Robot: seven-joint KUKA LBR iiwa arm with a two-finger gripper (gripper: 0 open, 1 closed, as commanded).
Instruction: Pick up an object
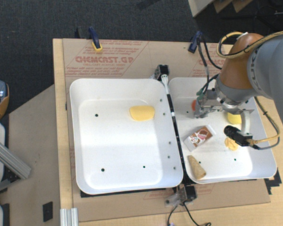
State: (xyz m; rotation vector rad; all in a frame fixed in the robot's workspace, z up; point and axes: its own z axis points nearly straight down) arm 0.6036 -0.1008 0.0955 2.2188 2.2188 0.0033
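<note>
My gripper (216,105) hangs under the grey arm with the orange band (239,62), over the back half of the right bin (262,166). Just left of it lies a small red-orange object (195,105). A yellow piece (234,118) shows right under the wrist, and another small yellow piece (231,144) lies nearer the front. A red and white packet (200,137) rests in the middle of that bin, with a tan cone-shaped object (196,167) at its front left. In the left bin (85,173) lies a yellow oval object (142,113).
The bins meet along a black divider (172,121). Cables (262,142) loop from the arm over the right bin's right side. Clamps (95,39) grip the cardboard base at the back edge.
</note>
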